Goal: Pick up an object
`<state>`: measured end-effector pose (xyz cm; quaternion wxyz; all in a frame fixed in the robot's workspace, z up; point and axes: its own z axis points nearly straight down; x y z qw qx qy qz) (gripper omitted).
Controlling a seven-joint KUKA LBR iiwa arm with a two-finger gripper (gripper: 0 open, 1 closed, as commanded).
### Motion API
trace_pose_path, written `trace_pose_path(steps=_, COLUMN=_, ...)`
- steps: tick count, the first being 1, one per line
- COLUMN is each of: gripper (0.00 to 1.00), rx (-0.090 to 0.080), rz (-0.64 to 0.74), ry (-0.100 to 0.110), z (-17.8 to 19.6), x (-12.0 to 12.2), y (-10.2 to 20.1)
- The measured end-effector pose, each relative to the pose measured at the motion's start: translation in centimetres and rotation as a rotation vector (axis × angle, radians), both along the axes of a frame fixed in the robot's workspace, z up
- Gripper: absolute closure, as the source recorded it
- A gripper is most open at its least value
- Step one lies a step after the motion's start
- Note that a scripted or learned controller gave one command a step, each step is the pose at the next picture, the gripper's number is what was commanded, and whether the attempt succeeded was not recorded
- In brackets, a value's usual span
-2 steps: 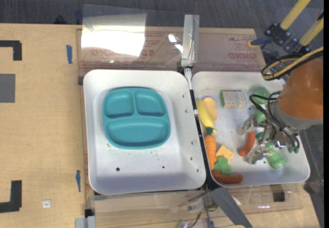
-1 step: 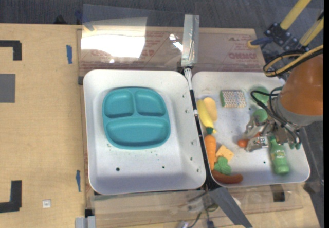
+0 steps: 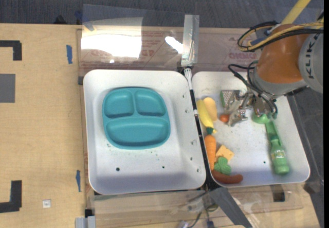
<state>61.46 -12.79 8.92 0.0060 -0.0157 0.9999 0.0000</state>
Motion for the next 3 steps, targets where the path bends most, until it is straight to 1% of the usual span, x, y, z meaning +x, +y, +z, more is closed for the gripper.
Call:
trace_pose_path(steps=1, gripper=0.00, rx=0.001, rz=-0.002, ry=0.012, z=0.0, x=-0.3, y=-0.2)
trace_pose_path(steps=2, gripper=0.00, rx=-0.004, rz=-0.100, ry=0.020, z=0.1, x=-0.1, y=2.2)
trace_pose_path(steps=3, gripper=0.00, rx=-0.001, rz=-0.086, ry=0.000, z=0.0, x=-0.9, y=2.9)
